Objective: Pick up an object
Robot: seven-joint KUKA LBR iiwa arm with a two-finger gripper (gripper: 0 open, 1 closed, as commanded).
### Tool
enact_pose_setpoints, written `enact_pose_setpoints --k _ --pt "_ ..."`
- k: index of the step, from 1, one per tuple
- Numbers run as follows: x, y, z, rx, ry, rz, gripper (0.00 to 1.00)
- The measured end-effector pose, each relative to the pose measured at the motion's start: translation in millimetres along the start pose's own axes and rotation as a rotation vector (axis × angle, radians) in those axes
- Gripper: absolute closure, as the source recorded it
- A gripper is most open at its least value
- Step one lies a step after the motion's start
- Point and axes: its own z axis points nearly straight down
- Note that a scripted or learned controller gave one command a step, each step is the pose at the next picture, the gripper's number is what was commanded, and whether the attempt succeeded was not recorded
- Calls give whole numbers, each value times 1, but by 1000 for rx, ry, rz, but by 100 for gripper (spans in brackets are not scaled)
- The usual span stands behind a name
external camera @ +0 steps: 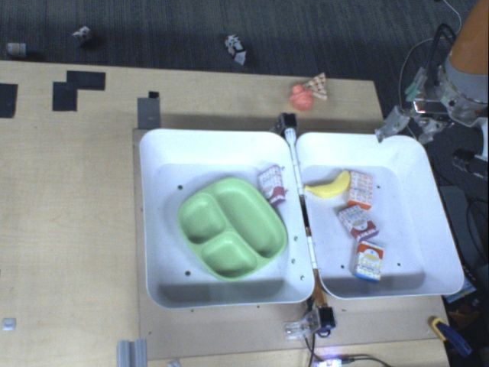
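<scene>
green tray (231, 228), banana (329, 186), small cartons (360, 189)

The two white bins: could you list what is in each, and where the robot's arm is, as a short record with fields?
left bin: green divided plate; small carton beside the plate, near the divider
right bin: banana; three small cartons
arm: upper right, outside the bins
gripper: above the right bin's far corner, holding nothing visible
bench behind bins: pink ball

Pale wooden bench (69, 205), dark carpet (168, 14)
</scene>
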Motion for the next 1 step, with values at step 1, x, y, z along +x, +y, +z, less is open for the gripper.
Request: enact_pose_setpoints --k 1 --pt "0 0 0 0 0 0 0"
